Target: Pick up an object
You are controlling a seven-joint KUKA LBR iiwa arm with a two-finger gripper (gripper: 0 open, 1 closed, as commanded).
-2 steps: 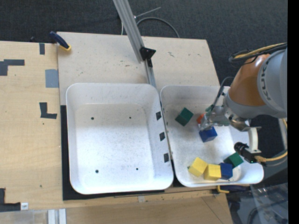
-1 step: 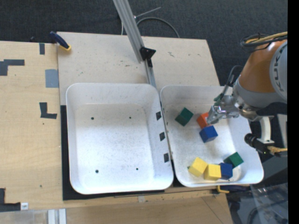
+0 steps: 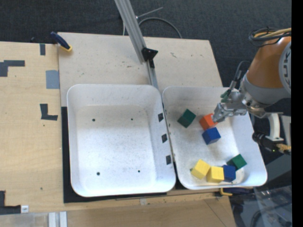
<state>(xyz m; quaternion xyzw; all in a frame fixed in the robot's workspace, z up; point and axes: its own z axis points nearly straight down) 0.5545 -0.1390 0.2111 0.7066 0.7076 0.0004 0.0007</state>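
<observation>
In the right bin (image 3: 246, 174) lie several small blocks. An orange block (image 3: 206, 122) sits near the bin's middle, with a blue block (image 3: 211, 135) just below it and a dark green block (image 3: 186, 118) to its left. My gripper (image 3: 220, 114) hangs at the orange block's right edge, fingertips touching or nearly touching it. I see no block between the fingers. At the bin's near edge lie two yellow blocks (image 3: 201, 168) (image 3: 217, 174), another blue block (image 3: 229, 172) and a green block (image 3: 238, 161).
The left bin (image 3: 75, 141) stands beside the right one, parted by their rims. A slanted metal pole (image 3: 134, 27) crosses the bench behind the bins. The arm's orange band (image 3: 265, 70) looms over the right bin's far right corner.
</observation>
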